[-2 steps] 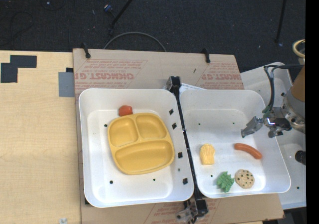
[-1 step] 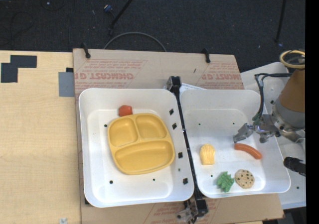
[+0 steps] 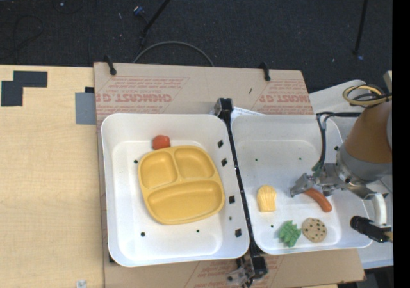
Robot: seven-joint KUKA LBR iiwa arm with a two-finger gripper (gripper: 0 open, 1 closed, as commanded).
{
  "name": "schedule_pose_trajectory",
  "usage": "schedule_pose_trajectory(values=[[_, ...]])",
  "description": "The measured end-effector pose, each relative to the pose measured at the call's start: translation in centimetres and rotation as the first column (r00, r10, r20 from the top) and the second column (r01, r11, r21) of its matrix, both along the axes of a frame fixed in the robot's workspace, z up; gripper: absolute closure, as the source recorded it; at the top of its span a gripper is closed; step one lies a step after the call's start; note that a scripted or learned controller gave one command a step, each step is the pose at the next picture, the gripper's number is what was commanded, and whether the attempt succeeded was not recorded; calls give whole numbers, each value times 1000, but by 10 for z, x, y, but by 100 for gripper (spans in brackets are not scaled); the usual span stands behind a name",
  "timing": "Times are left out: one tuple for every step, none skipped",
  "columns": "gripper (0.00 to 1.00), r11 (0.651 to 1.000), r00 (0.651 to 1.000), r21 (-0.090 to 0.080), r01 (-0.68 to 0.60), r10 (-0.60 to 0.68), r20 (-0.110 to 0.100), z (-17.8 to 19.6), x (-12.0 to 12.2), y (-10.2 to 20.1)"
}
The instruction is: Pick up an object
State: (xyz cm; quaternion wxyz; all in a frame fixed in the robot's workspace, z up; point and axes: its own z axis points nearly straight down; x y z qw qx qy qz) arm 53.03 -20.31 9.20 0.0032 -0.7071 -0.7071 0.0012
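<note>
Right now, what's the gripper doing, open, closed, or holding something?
Gripper: low in the right bin, at the orange-red sausage-shaped piece. Open or closed cannot be told from this angle, and no grasp is visible.

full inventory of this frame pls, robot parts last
left bin: 1, white, left half of the bench
right bin: 1, white, right half of the bench
divided plate: 1, yellow, middle of left bin
tomato-like piece: 1, red-orange, left bin, at plate's far edge
corn-like piece: 1, yellow, right bin
sausage: 1, orange-red, right bin, at the pincer
leafy piece: 1, green, right bin, near edge
cookie: 1, tan, beside leafy piece
arm: 1, grey and orange, from right
pincer: 1, grey, over right bin
</note>
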Motion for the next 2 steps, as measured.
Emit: schedule_pose_trajectory(values=[[100, 1000, 1000, -1, 2, -2, 1, 12, 0, -1], [100, 1000, 1000, -3, -1, 1, 8, 74, -1, -5]])
